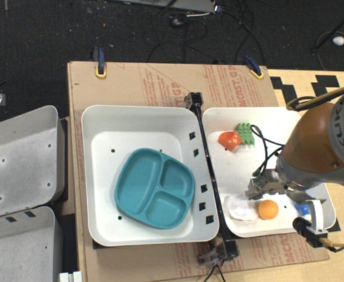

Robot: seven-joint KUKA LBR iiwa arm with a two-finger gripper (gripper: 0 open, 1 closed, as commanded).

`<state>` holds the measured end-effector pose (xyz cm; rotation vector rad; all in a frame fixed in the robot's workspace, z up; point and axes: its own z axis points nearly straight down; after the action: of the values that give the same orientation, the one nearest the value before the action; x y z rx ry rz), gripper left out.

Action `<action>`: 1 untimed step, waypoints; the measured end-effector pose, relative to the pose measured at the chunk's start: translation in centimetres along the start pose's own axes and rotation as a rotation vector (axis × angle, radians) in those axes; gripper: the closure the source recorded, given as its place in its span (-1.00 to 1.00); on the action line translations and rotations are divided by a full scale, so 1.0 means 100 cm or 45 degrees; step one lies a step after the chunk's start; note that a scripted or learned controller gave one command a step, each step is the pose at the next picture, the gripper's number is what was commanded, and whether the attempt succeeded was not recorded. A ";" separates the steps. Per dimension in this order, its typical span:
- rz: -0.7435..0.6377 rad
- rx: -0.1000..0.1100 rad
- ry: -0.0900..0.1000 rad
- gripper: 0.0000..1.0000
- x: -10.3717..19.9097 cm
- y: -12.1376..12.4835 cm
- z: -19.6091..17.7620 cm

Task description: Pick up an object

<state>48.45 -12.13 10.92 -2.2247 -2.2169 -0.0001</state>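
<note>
Orange ball [268,209], the likeliest pick, lies low in the right bin [280,117], a pale white object [240,208] just beside it at nine o'clock. Left to right: a teal divided plate [154,187] lies in the left bin [138,117]; a red-and-green strawberry toy [236,137] sits at the ball's eleven o'clock. The gripper [261,188] hangs just above the ball; whether it is clenched I cannot tell. A closing grip could nudge the ball away or catch the white object instead.
</note>
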 end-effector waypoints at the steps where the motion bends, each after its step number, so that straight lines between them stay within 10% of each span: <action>1: -0.004 -0.006 -0.002 1.00 -0.006 0.002 -0.044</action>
<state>48.65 -12.69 15.27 -2.2248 -2.2232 -0.0028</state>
